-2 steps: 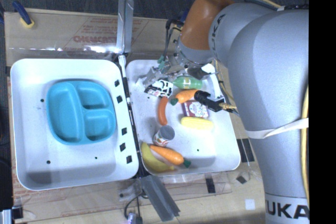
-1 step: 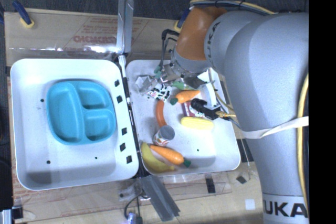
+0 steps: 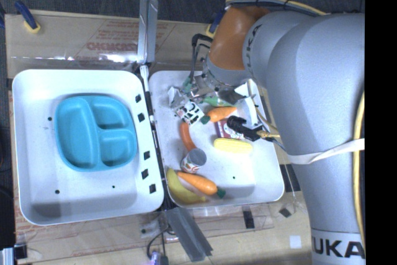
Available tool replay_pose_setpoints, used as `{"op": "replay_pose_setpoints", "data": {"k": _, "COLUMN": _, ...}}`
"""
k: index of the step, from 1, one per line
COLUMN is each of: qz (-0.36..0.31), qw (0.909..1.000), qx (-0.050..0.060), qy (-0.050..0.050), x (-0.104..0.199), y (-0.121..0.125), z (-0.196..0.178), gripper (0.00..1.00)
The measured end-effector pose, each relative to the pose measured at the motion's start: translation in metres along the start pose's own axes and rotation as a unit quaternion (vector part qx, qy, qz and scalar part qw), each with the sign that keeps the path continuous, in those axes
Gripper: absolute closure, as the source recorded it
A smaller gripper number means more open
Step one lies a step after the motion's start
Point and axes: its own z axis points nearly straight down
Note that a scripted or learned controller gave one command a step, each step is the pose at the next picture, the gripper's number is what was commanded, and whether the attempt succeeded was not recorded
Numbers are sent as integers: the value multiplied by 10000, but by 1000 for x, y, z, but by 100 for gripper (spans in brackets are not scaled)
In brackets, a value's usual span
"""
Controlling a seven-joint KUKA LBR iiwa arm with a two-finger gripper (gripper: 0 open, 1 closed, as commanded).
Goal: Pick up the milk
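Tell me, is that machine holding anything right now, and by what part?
It cannot be told. The tool is low over the milk carton in the right bin, but any hold is hidden.

The gripper (image 3: pixel 197 89) sits low over the far end of the right bin (image 3: pixel 268 186), and its fingers merge with the clutter beneath, so their stance cannot be told. The milk carton (image 3: pixel 189 111) is partly covered by the gripper, its black-and-white print too small to read. The grey arm (image 3: pixel 310 90) hides the right bin's far right corner and rim. A dark packet (image 3: pixel 224 128) lies half under an orange carrot (image 3: pixel 222 113). The can (image 3: pixel 192 160) label is blurred. The banana (image 3: pixel 180 190) lies partly beneath another carrot (image 3: pixel 197 182).
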Motion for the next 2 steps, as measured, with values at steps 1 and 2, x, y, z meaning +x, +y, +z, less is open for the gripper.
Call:
{"op": "replay_pose_setpoints", "data": {"k": 1, "qz": 160, "qw": 9999, "qx": 12, "qy": 7, "x": 101, "y": 16, "z": -89, "gripper": 100}}
{"op": "replay_pose_setpoints", "data": {"k": 2, "qz": 131, "qw": 9999, "qx": 30, "qy": 10, "x": 102, "y": 16, "z": -97, "gripper": 100}}
